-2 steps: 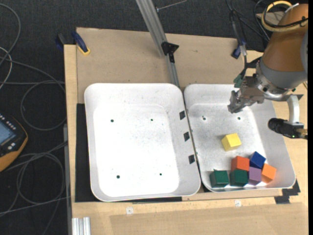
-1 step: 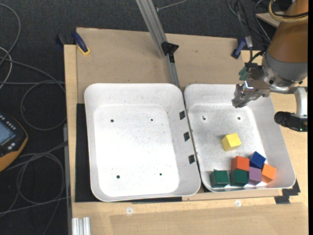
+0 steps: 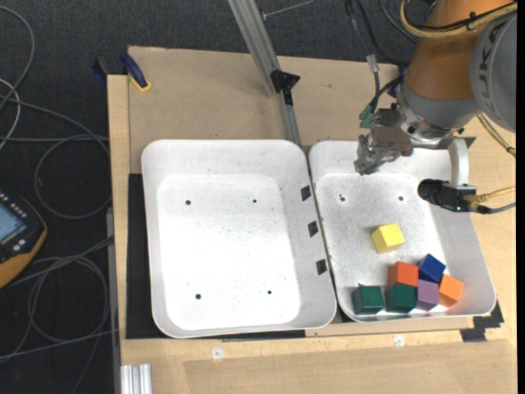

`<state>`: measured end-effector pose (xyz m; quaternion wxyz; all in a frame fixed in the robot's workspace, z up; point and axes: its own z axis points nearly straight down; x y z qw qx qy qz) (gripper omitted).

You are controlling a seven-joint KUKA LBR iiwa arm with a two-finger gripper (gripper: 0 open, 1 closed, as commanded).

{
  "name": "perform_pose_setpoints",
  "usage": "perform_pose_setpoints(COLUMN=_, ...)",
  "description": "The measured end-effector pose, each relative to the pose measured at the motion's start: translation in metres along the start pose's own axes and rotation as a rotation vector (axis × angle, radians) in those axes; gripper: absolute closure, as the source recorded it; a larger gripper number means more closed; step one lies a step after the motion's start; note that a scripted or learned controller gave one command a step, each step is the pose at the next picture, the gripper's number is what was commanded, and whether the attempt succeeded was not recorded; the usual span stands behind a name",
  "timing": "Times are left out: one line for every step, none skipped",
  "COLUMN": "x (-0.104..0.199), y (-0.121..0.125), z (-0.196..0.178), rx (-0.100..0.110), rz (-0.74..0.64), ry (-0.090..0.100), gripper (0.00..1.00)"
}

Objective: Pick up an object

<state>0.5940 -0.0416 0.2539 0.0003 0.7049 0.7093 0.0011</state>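
Note:
My gripper (image 3: 371, 161) hangs over the far edge of the right bin (image 3: 344, 220), with nothing visible between its fingers. A yellow cube (image 3: 388, 236) lies alone near the bin's middle, well in front of the gripper. Along the bin's near edge sits a cluster of blocks: a dark green block (image 3: 370, 299), another green one (image 3: 400, 299), a red-orange block (image 3: 403, 274), a blue block (image 3: 431, 267), a purple block (image 3: 428, 292) and an orange block (image 3: 450, 288).
The left bin (image 3: 221, 236) stands beside the right one, with small black clips along the shared rim. A slanted metal rod (image 3: 262, 48) rises behind the bins. Cables lie on the floor at the left.

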Motion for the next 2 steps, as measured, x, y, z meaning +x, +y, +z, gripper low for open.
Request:
perform_pose_setpoints(x=0.048, y=0.023, z=0.011, rx=0.000, rz=0.000, ry=0.000, gripper=1.00)
perform_pose_setpoints(x=0.101, y=0.033, z=0.021, rx=0.001, rz=0.000, ry=0.000, gripper=1.00)
